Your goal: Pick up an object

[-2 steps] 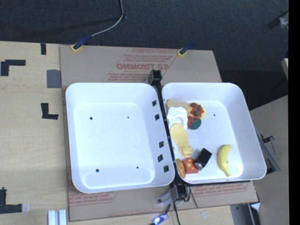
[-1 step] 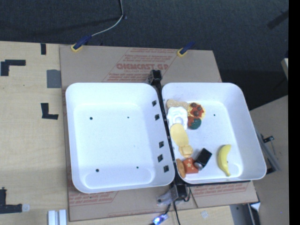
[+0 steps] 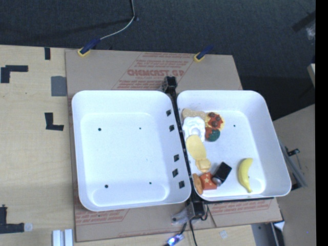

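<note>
faint grey shape (image 3: 306, 25), blurred, details unclear

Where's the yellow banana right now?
The yellow plastic banana lies in the right-hand white bin, near its front right corner in the camera view, just right of a small black cylinder and apart from it.

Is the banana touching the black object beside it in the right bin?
Apart. The camera view shows a strip of white bin floor between the banana and the black object, both lying in the right bin.
</note>
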Controlling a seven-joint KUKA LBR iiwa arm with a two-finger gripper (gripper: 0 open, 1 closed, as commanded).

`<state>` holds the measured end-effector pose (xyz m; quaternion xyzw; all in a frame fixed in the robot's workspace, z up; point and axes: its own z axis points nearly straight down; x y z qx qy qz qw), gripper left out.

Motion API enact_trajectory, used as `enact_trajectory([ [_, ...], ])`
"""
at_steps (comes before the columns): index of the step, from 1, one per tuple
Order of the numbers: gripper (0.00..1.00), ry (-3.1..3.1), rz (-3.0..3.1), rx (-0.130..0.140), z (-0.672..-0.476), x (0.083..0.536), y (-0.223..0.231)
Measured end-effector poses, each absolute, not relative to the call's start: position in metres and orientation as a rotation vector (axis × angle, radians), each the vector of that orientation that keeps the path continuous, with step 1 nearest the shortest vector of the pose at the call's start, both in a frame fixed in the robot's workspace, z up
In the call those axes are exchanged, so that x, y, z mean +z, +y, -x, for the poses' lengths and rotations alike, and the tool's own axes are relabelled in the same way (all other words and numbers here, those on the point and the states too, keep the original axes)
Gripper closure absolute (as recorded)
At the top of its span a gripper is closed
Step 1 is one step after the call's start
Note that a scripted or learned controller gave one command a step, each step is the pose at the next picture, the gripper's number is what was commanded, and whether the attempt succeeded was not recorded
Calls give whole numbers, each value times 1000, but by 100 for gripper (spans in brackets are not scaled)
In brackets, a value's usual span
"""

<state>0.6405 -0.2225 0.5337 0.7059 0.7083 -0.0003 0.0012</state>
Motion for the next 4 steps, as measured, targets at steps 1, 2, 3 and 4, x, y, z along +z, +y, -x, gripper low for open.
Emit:
enact_trajectory([
  [1,100,2222,-2217,-2,-670,535,-223],
  [2,100,2235,-2233,-15,-632,346,-189],
  [3,100,2216,-2209,8,-670,465,-203],
  [4,100,2217,-2215,4,-669,540,-224],
])
